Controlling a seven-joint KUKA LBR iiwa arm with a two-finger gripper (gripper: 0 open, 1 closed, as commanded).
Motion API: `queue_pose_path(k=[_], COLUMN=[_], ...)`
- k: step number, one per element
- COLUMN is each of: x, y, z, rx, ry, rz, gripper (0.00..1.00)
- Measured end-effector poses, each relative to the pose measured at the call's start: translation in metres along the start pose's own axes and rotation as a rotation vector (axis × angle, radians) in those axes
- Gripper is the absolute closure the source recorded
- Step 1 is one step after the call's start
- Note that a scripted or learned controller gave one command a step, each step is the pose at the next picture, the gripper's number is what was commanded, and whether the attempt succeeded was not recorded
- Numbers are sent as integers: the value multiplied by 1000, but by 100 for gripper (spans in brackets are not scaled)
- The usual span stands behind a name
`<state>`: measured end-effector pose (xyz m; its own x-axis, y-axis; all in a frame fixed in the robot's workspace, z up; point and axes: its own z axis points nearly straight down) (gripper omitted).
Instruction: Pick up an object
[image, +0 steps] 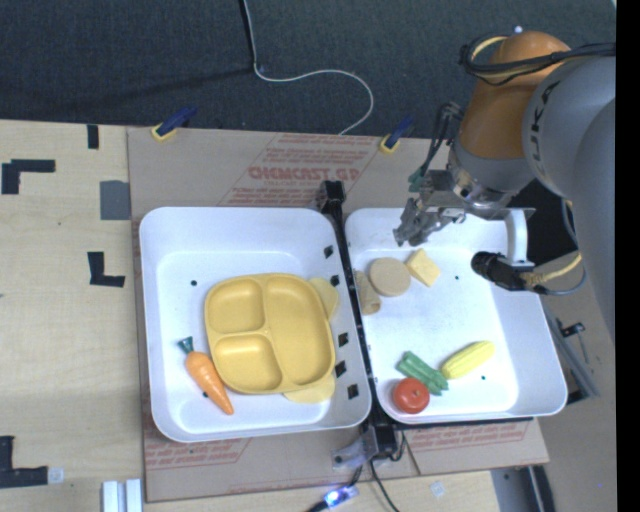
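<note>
- Two shallow white bins sit side by side on a cardboard-covered bench, seen from above at a slant – the left bin (160, 300) and the right bin (520, 330).
- The grey arm (570, 110) with its orange band reaches in from the right, and its gripper (412, 232) hangs over the far left part of the right bin.
- Whether the pincer is spread or closed cannot be told; it is small and dark here, and nothing can be seen between its tips.
- Just below the gripper lie a round tan disc (389, 277) and a pale yellow wedge (423, 268), touching each other – apart from the gripper tips.
- Nearer the front of the right bin lie a yellow corn cob (467, 359), a green piece (423, 369) and a red tomato (410, 396), close together.
- In the left bin a yellow divided plate (268, 332) takes up the middle, with an orange carrot (209, 380) touching its front left edge.
- A white cable (320, 75) loops over the dark surface behind the bench.
</note>
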<state>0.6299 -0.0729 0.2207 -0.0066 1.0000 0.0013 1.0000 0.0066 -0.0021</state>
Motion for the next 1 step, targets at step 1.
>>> queue_pose_path(k=[1], x=[60], y=[18], z=[1], rx=[-2], ry=[0], rz=[0], gripper=[100])
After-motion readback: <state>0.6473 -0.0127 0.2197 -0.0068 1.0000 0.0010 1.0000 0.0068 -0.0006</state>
